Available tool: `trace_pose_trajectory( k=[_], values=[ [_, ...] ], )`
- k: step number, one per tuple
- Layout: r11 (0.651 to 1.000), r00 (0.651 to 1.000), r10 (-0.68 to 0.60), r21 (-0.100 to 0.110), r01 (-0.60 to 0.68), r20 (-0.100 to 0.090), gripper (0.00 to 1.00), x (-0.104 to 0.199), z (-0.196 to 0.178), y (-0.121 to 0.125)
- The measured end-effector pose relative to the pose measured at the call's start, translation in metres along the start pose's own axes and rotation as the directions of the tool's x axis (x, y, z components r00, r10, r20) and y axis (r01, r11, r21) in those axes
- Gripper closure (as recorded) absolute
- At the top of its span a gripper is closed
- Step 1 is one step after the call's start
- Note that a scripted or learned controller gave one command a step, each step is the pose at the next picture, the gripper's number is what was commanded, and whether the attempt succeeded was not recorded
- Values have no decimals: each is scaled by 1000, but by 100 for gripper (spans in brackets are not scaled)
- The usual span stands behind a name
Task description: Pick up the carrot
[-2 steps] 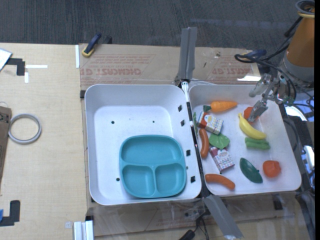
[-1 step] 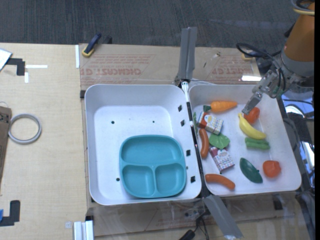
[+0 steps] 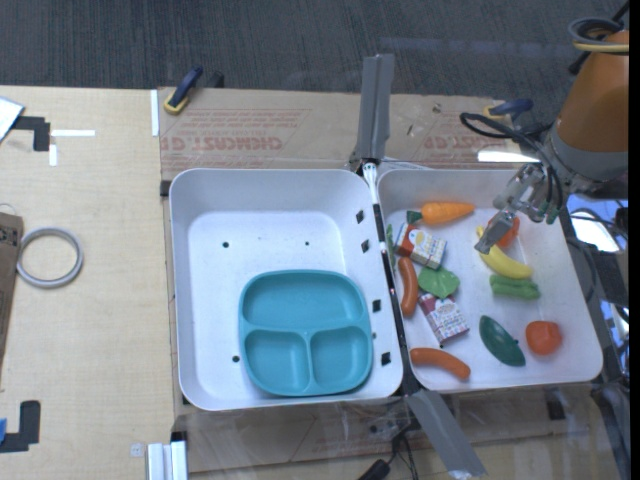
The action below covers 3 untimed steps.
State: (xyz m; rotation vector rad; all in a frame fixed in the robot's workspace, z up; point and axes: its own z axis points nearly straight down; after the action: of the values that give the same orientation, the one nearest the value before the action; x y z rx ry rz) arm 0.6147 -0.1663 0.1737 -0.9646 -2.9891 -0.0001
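The carrot, orange with a green top, lies on its side near the back wall of the right bin. My gripper hangs over the right bin's back right part, to the right of the carrot and slightly nearer the camera, apart from it. A small orange-red piece shows right at the gripper's tip, and I cannot tell whether it is held or lies beneath. Just below the gripper lies a yellow banana.
The right bin also holds two small cartons, two sausages, green leafy pieces, a green vegetable and a red tomato. A teal divided plate sits in the left bin. A tape roll lies far left.
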Motion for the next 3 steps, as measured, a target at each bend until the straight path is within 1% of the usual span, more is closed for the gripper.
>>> trace_pose_trajectory(
  k=[1, 2, 3],
  values=[
    [911, 911, -413, -1, 413, 0, 0, 27, -15, 39],
    [913, 913, -409, -3, 409, 2, 100, 25, -23, 39],
    [860, 860, -511, -1, 511, 3, 100, 38, -133, 106]
  ],
)
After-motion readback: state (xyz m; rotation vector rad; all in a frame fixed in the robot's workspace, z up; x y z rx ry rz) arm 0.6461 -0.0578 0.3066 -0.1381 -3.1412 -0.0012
